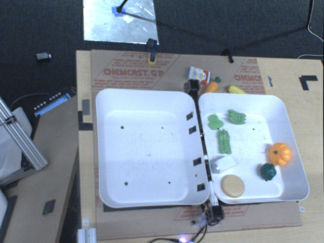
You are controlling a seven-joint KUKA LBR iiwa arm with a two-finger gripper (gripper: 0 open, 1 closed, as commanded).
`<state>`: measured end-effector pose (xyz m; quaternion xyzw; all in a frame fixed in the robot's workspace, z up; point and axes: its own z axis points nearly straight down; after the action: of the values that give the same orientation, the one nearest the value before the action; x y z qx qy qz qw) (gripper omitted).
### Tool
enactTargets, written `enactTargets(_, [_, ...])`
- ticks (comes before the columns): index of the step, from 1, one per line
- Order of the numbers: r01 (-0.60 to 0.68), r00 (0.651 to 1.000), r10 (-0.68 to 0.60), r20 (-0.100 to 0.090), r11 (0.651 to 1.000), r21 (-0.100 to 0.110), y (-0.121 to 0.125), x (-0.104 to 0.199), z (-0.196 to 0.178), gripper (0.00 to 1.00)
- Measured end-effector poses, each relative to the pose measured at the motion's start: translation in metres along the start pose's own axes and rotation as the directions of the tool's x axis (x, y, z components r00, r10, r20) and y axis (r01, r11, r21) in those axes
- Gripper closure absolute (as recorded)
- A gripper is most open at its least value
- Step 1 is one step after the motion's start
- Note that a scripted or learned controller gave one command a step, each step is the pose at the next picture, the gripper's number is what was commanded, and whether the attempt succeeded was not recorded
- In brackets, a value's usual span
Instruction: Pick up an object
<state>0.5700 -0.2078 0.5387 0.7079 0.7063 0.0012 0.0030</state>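
Dark carpet-like floor (40,14), tan bench (50,151)

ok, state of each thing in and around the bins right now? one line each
left bin: flat on the bench
right bin: holds all six items below
orange pumpkin: upright, near right wall
dark green piece: just below the pumpkin
tan disc: lying flat, front left corner
white block: lying by the divider
long green piece: lying flat, mid bin
two green pieces: lying flat, back of bin
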Motion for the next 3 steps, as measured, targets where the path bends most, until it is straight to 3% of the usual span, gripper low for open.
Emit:
enactTargets(1, [0.0, 1.0, 0.0, -0.001, 1.0, 0.002, -0.087, 0.0, 0.001, 1.0])
enactTargets(2, [0.01, 1.0, -0.01, -0.002, 1.0, 0.002, -0.083, 0.046, 0.003, 1.0])
enactTargets(3, [0.005, 1.0, -0.005, 0.0, 1.0, 0.002, 0.003, 0.018, 0.012, 1.0])
